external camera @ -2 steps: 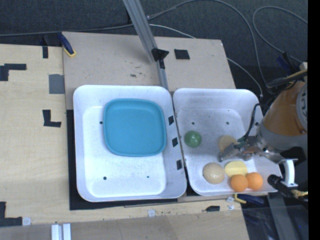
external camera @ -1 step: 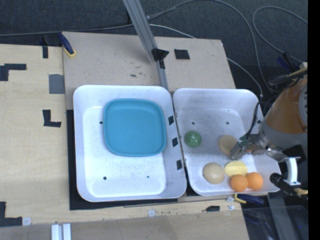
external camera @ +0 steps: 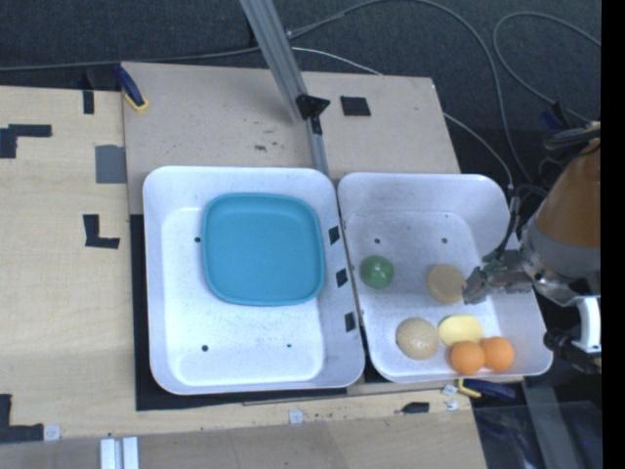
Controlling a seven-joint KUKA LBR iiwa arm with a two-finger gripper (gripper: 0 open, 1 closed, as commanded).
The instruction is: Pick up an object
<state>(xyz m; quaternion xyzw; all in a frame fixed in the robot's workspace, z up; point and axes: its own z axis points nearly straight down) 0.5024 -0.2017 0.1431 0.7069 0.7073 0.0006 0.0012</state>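
The right bin [external camera: 410,198] holds a green ball [external camera: 376,272], a tan round object [external camera: 445,282], a beige ball [external camera: 417,338], a yellow object [external camera: 460,328] and two orange balls [external camera: 468,357] [external camera: 498,353]. My gripper [external camera: 485,282] hangs at the bin's right side, just right of the tan round object and above the yellow one. Nothing shows between its fingers. The arm's orange band [external camera: 574,203] is at the right edge of the view.
The left bin [external camera: 176,291] carries a blue square plate [external camera: 263,247]. A grey metal pole [external camera: 283,57] slants down to the gap between the bins. Cables [external camera: 508,47] lie behind the right bin.
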